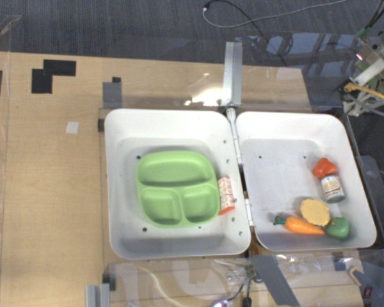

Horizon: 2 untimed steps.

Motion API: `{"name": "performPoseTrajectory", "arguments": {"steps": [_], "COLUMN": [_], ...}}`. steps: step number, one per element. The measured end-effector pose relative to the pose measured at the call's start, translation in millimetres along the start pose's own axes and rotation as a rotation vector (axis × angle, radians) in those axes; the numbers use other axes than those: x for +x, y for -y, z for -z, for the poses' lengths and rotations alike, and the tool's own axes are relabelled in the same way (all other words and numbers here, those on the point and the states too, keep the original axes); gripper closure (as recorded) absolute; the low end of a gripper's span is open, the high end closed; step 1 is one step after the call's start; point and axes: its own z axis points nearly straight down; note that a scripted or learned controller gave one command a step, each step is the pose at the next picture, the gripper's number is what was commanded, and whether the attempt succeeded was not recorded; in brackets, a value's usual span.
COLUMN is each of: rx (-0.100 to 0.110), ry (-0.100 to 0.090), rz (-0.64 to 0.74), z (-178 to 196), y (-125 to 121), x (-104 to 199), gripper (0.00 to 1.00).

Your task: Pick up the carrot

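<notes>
No text can be read. The small bottle with the red cap in the right bin carries a label, and the little packet beside the green tray in the left bin is printed, but both are too small to read.

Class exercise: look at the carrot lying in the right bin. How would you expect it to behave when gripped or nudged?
The carrot looks like a glossy moulded toy, so it is probably stiff, light and a little slippery. Its rounded, tapering body may roll or pivot if pushed. It lies against the yellow disc, so a nudge would likely shift that too.
</notes>
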Motion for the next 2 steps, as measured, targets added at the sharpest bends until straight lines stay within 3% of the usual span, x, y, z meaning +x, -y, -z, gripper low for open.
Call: {"name": "performPoseTrajectory", "arguments": {"steps": [1, 2], "rx": [-0.001, 0.004], "ry": [-0.001, 0.002], "rz": [0.108, -0.002], "z": [83.4, -12.1], "y": [-28.2, 46.7], "x": [-16.2, 4.0], "gripper": [1.00, 1.00]}}
